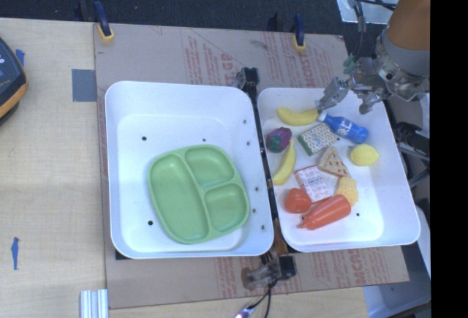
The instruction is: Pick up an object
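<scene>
While I watch from the overhead camera, the gripper [349, 97] hangs over the far end of the right bin [408, 192], its two fingers spread apart with nothing between them. One finger [330, 97] points down toward a yellow banana [297, 116] lying by the bin's far wall, its tip just beside the banana's right end; I cannot tell if it touches. The other finger [368, 100] sits just above a blue bottle [346, 128], which lies tilted right below the gap. Beside the bottle I see a small checked packet [316, 139] and a lemon [363, 156]. Nearer me in the same bin lie a purple fruit [278, 139], a second banana [284, 165], a cracker wedge [333, 162], a red-and-white packet [313, 182], a tomato [296, 200], a corn cob [347, 190] and a red pepper [324, 213]. In the left bin [121, 163] rests a green divided plate [198, 193].
</scene>
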